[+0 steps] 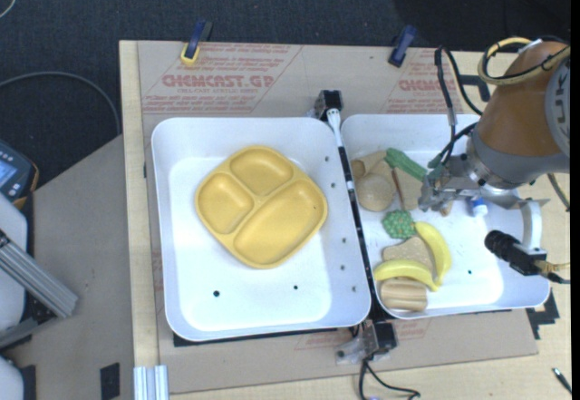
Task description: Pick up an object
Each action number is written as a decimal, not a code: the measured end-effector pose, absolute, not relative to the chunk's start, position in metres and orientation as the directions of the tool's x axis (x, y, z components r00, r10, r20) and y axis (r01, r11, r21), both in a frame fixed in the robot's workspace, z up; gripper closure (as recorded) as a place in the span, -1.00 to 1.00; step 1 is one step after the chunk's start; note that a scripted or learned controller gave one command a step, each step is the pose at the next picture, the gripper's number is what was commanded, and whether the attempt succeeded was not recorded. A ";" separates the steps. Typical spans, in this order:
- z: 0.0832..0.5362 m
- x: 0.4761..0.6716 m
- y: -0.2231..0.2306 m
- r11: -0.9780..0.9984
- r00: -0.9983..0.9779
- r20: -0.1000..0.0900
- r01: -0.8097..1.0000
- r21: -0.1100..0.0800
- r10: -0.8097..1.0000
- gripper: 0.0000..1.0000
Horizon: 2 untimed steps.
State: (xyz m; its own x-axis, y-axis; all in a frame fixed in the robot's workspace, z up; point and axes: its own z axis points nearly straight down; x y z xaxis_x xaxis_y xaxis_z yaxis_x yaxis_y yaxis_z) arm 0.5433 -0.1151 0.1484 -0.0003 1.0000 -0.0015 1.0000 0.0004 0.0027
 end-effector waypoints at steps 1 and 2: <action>0.190 0.544 -0.114 0.001 -0.001 -0.001 1.000 0.003 1.000 1.00; 0.227 0.545 -0.114 0.001 -0.001 -0.002 1.000 0.006 1.000 1.00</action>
